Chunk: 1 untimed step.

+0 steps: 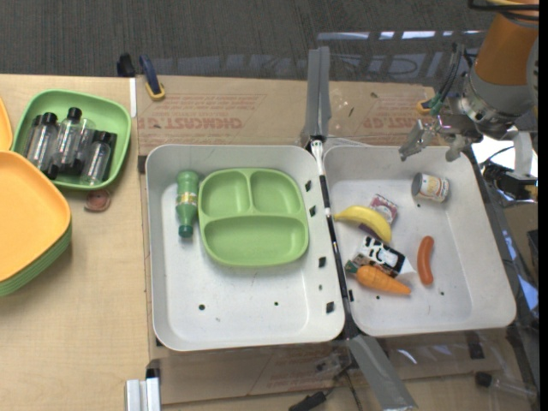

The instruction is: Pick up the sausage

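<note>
The small orange-red sausage [425, 259] lay on the floor of the right-hand shallow white bin [492, 302], standing roughly lengthwise toward the camera, near the bin's right wall and apart from everything else in it. To its left, a plastic orange carrot [384, 282] rested near the bin's front, touching a small black-and-white packet [382, 254] just above it. A curved yellow banana [366, 221] lay above that, with a small pink-and-white wrapped item [383, 205] close behind it. A short pale tin with a printed label [431, 187] lay on its side toward the bin's back right corner.

The grey arm's two-finger gripper [437, 135] hung over the back edge of the right bin, well away from the sausage, below the orange band of the wrist [509, 48]. Its dark fingers [413, 142] looked spread apart with nothing between them — though at this size the gap was hard to judge closely.

In the left shallow white bin [163, 315] sat a light green three-compartment plastic plate [253, 216], and just beside its left edge lay a small green bottle [186, 201]. On the wooden bench to the left stood a green square tray [117, 120] holding several dark-capped clear vials [68, 146], and a stack of orange plates [30, 221] sat near the view's left edge — just in front of that tray.
</note>
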Tool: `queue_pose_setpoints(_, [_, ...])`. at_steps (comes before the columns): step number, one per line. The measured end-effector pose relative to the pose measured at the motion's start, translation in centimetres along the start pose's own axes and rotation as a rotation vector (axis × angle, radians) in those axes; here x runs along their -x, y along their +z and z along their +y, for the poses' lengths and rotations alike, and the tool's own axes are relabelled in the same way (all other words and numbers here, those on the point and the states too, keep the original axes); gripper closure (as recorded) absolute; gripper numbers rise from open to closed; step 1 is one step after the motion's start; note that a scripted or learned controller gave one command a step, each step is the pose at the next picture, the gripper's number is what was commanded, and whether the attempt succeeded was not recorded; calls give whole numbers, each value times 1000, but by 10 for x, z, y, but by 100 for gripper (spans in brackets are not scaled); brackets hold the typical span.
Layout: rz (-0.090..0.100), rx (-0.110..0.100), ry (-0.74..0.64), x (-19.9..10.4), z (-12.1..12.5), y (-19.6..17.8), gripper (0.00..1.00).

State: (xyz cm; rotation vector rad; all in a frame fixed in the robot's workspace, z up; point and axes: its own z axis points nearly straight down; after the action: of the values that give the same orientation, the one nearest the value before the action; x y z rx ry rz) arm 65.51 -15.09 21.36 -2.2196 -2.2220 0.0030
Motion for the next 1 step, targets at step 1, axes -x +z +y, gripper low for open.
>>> queue_pose_setpoints(1, [-1,5,-197,61,-22,105,0])
